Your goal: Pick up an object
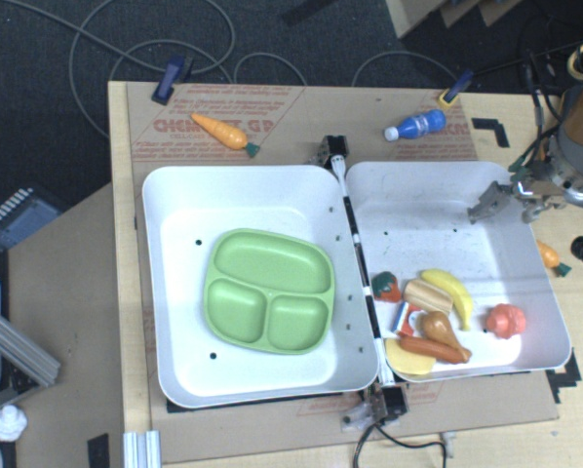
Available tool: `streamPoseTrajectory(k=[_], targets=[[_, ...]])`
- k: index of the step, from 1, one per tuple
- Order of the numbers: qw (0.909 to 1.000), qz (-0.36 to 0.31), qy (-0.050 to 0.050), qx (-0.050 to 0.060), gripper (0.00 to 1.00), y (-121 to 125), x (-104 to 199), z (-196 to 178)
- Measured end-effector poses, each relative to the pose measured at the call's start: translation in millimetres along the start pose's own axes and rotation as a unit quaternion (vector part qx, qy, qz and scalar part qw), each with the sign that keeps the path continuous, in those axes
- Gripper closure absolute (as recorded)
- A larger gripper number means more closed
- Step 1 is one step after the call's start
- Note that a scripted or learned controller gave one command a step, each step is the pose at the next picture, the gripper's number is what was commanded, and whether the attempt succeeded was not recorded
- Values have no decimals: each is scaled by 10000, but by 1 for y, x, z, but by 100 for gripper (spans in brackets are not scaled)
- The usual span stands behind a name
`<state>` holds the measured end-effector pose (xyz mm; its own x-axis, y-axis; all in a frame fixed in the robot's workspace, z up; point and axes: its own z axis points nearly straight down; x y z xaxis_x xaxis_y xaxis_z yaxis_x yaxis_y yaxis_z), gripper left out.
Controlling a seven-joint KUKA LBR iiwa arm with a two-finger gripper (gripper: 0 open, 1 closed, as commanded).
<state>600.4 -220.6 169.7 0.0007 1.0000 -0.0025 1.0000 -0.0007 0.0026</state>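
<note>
- I see the gripper [506,198] with fingers spread apart, clamped on nothing, over the right bin [418,203].
- I count two bins, one green tray [268,291], one banana [450,293].
- The banana is yellow and curved, lying well apart from the fingers, toward the bin's near edge among other toy food.
</note>
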Motion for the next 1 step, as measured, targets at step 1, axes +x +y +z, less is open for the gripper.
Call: streamPoseTrajectory(k=[1], targets=[[10000, 1, 14, 22, 0, -73, 18, 78]])
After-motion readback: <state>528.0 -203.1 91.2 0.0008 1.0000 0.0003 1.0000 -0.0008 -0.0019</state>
